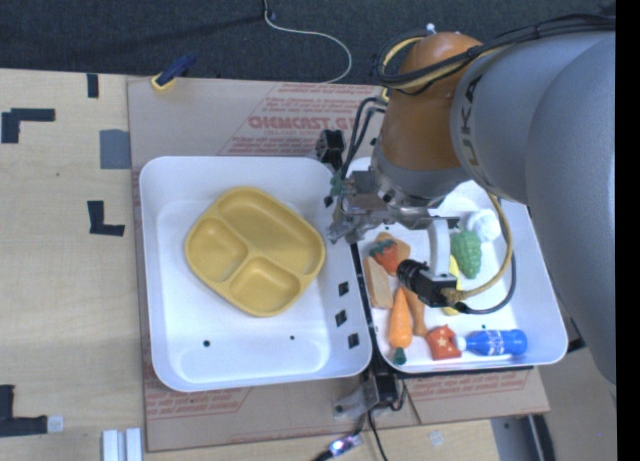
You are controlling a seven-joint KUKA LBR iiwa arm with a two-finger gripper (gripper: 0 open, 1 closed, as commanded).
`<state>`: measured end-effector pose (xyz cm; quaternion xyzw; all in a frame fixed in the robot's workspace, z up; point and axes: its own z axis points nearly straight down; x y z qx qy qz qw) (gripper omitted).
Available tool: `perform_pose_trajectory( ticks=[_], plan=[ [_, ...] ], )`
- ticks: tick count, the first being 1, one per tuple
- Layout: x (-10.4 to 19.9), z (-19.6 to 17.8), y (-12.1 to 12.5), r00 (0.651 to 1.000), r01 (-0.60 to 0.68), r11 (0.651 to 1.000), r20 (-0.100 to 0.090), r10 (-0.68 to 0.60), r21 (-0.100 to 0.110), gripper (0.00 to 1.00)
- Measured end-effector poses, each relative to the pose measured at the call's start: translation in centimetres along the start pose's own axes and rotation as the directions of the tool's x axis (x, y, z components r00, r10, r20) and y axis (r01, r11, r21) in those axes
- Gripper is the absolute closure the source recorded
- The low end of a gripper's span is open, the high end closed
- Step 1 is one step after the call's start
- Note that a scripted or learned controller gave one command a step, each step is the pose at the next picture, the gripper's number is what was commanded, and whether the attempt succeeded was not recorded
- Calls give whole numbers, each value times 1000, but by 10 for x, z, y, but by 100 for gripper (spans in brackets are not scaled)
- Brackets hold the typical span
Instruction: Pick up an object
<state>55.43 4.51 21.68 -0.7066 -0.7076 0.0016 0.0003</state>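
Your claw [362, 211] hangs low over the right bin [535, 279], at about ten o'clock of it, hard by the wall shared with the left bin [160, 249]. You cannot tell how it is set, for the wrist hides it. Nothing shows in its grip. Nearest it, just toward five o'clock, lies a brown slab [378, 279] with a small red-orange piece [388, 249] at its top end, and a carrot [401, 321] just below. Farther round, a green piece [467, 252] sits at three o'clock, a red block [443, 343] and blue bottle [497, 343] toward five. The yellow divided tray [254, 249] lies apart in the left bin. Choose the carrot, I judge: it lies free along one side. Close across its narrow width and lift straight.
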Motion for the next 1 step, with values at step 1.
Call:
perform_pose_trajectory(
  ticks=[1],
  plan=[
    [-2, 1, -14, 1000, -1, 1000, 0, 1, 1, 100]
  ],
)
